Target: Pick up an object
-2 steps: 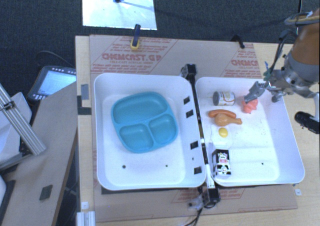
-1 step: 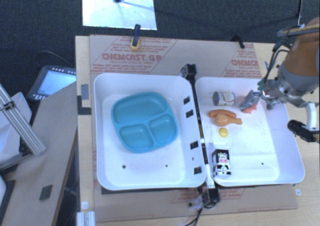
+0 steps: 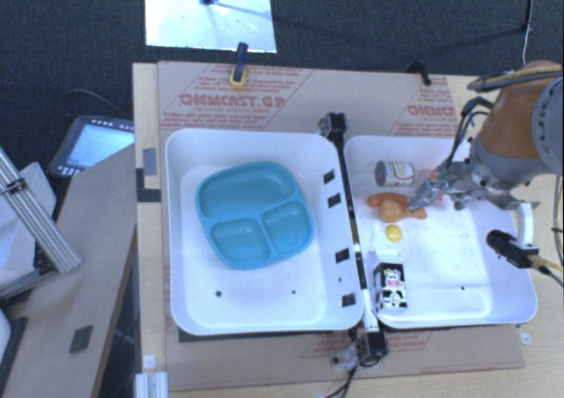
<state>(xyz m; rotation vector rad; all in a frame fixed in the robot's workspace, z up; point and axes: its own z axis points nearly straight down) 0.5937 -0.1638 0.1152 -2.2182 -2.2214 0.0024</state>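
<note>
In the right bin [image 3: 502, 299] lie a small silver can [image 3: 394, 173] on its side, an orange drumstick-shaped toy [image 3: 390, 203], a small yellow piece [image 3: 393, 233] and a black-and-white cow-patterned box [image 3: 393, 286] near the front left corner. My gripper [image 3: 429, 194] hangs low over the right bin, its tip right at the right end of the orange toy and just right of the can. Nothing is visibly lifted off the bin floor.
The left bin [image 3: 189, 299] holds a blue divided plate [image 3: 255, 214]. A black divider with clips [image 3: 348, 211] runs between the bins. The grey arm with its orange band [image 3: 520, 128] crosses the right bin's far right side. A yellow clamp [image 3: 239, 77] sits behind the bins.
</note>
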